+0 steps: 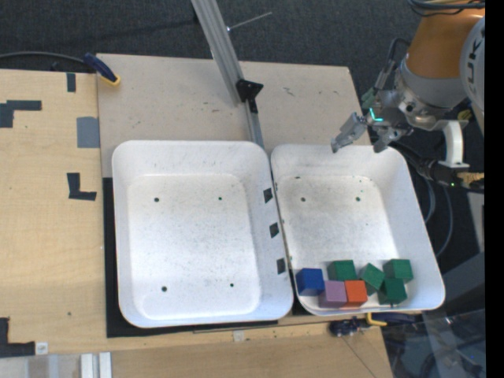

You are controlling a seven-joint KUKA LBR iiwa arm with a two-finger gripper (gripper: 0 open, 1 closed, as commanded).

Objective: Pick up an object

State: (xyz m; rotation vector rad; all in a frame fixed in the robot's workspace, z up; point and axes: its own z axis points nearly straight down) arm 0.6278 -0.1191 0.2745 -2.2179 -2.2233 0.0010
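Observation:
Several small blocks lie clustered at the near edge of the right bin (409,199): a blue block (310,280), a purple block (335,292), an orange block (356,291) and green blocks (394,280) around them. My gripper (361,135) hangs above the bin's far rim, well away from the blocks. Its two fingers stand apart with nothing between them, so it is open.
The left bin (193,231) sits beside the right one, with black clips along the shared rim. A slanted metal rail (224,46) runs down to the bins' far junction. A blue-and-yellow clamp (102,68) lies at the bench's far left.

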